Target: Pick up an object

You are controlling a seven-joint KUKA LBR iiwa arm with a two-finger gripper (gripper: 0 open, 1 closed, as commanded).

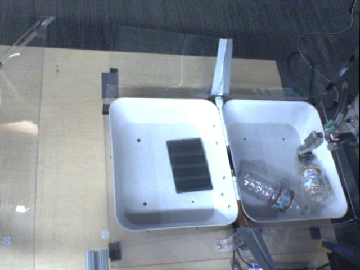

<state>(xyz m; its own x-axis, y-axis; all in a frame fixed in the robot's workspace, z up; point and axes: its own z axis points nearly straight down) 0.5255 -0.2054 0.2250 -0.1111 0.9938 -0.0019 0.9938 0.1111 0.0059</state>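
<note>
**Ana:** Toward the right edge of the frame, the gripper (311, 142) comes in over the right bin (264, 114). Can you read how it stands?

**Ben:** Not really. It is a small grey shape at that bin's right side, and I cannot tell whether it is open or closed. Nothing shows as held by it.

**Ana:** So what could it pick?

**Ben:** Two clear plastic bottles lie in the right bin. The small bottle (313, 183) sits near the lower right corner, just below the gripper in the picture. The longer bottle (265, 190) lies on its side along the bin's lower part, its coloured cap end pointing toward lower right.

**Ana:** And the left bin (126, 151)?

**Ben:** It holds a dark ribbed pad (189, 165), lying flat near its middle, well apart from the arm.

**Ana:** How far along would you call the job?

**Ben:** Early, by my reading. Both bottles rest on the bin floor and the pad lies flat, so nothing is lifted. The gripper is near the small bottle, which suggests that is the target, but the grasp and the lift both look not yet done.

**Ana:** Anything awkward?

**Ben:** The small bottle sits close to the bin wall, which may crowd the approach.
</note>
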